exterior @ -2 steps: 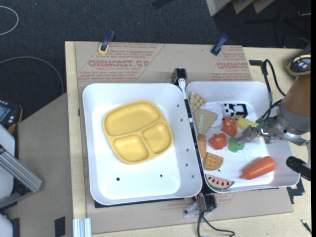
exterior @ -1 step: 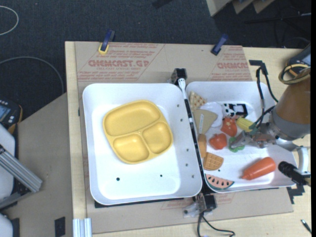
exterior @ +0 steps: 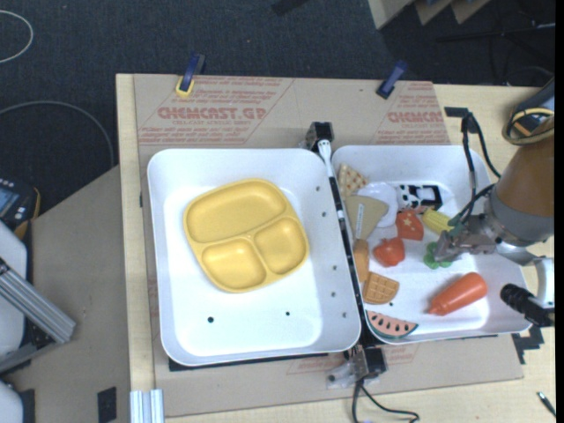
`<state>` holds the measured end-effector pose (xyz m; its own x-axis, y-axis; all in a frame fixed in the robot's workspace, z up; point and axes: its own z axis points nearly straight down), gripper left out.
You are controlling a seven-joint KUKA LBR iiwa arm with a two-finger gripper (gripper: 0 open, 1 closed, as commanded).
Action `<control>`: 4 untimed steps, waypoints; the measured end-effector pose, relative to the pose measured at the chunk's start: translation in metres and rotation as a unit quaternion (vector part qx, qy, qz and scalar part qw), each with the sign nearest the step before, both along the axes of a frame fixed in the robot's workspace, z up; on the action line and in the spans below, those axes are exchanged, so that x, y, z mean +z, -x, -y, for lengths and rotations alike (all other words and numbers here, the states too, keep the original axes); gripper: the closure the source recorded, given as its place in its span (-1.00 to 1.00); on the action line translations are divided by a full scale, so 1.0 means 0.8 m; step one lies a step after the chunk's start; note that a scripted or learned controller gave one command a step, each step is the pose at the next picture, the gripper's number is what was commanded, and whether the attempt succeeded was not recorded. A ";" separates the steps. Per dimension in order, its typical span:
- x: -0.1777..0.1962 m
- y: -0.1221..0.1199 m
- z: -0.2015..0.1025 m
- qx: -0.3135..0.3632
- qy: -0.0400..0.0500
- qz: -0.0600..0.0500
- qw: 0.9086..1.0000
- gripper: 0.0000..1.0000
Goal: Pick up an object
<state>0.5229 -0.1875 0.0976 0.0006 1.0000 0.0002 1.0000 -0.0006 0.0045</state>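
The right bin (exterior: 449,159) holds several toy foods. Among them are an orange carrot (exterior: 458,293), a red tomato (exterior: 389,253), a red strawberry-like piece (exterior: 409,226), a yellow corn piece (exterior: 435,220) and a small green piece (exterior: 435,257). My gripper (exterior: 453,243) reaches in from the right and hangs low over the bin's right half. It sits just above the green piece and beside the corn. The arm's orange band (exterior: 529,183) rises behind it.
Also in the right bin are a tan cheese wedge (exterior: 370,211), a black-and-white toy (exterior: 418,195), two waffle pieces (exterior: 379,286) and a watermelon slice (exterior: 390,325). The left bin (exterior: 176,324) holds a yellow divided plate (exterior: 245,234). A black divider (exterior: 339,227) separates the bins.
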 end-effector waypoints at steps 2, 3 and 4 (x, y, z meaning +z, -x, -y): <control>0.123 -0.002 0.013 0.001 0.002 0.001 1.000 1.00; 0.162 -0.004 0.013 0.001 0.002 0.001 1.000 1.00; 0.175 -0.011 -0.057 0.004 -0.001 -0.001 1.000 1.00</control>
<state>0.5315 -0.1418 0.2374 -0.0071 1.0000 0.0015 1.0000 0.0071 0.0032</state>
